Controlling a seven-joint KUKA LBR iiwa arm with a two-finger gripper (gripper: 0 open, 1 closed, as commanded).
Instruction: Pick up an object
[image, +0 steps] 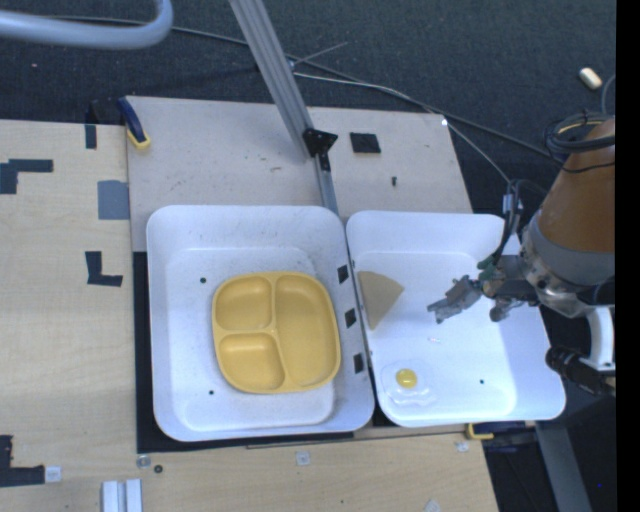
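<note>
Two shallow white bins are seen side by side on the tabletop (250, 150). In the left bin (180, 240) a yellow divided plate (275, 332) is lying flat, with three compartments, near the middle of the bin floor. In the right bin (440, 240) two small things are found: a tan wedge-shaped piece (380, 296), which lies near the left wall of this bin, and a toy fried egg (407, 384), white with a yellow yolk, which lies near the front wall, well apart from the wedge.

The arm (585, 215), grey with an orange band, is reaching in from the right side and is placed over the right edge of the right bin. The jaws (478, 298) are held above the middle of the right bin floor, pointing to the left, toward the tan wedge-shaped piece but apart from it. The jaws appear parted, and nothing is seen between them. The toy fried egg is lying below and to the left of the jaws in the view, not touched by them.

On the tabletop behind the bins, a grey metal bar (290, 95) is seen running at a slant, and a small black square patch (365, 143) is lying beside it. A blue and yellow tool (133, 124) lies at the far left corner.
</note>
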